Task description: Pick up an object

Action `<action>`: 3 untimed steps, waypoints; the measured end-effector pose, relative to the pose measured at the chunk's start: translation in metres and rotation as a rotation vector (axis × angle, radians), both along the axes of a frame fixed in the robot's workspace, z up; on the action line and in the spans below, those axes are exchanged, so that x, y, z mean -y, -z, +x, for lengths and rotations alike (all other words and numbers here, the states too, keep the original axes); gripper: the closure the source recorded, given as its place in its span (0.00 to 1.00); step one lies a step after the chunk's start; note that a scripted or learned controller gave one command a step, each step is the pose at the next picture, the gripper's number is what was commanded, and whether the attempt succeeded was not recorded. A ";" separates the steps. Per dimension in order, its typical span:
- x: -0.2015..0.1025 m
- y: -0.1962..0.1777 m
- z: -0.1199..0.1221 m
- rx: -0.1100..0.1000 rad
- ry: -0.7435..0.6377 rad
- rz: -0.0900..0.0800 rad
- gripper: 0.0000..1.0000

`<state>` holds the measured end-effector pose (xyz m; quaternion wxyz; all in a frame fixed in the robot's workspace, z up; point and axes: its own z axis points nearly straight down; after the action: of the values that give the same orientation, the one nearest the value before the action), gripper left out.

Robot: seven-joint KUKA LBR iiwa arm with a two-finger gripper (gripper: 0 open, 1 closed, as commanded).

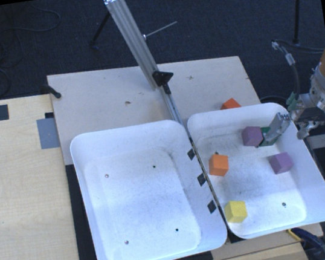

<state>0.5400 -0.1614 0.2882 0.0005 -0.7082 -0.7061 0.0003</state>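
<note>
We see two white bins side by side on a bench. The left bin (92, 146) has nothing but small dark dots on its floor. The right bin (312, 206) has blocks in it.

The arm (320, 101) comes in from the right side. Its claw (271, 133) hangs over the upper right part of the right bin. The tip of the claw is right next to a purple block (251, 136), and seems to touch the block's right side. We cannot tell if the claw is open or closed, and we do not see the block between its parts.

A second purple block (281, 162) lies a bit lower and to the right, near the bin's right wall. An orange block (219, 164) sits near the left wall of this bin. A yellow block (236, 211) sits lower down, near the front left corner.

Another orange thing (230, 104) lies on the bench just behind the right bin, outside it. A long grey metal bar (134, 36) slants up from between the two bins toward the back
</note>
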 end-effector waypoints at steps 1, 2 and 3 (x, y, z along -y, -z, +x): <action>0.002 0.086 0.050 -0.008 -0.006 0.002 0.00; 0.023 0.199 0.112 0.002 -0.008 0.003 0.00; 0.037 0.196 0.068 0.001 -0.009 0.016 0.00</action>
<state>0.6083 -0.1983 0.0919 0.0055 -0.7049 -0.7092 -0.0057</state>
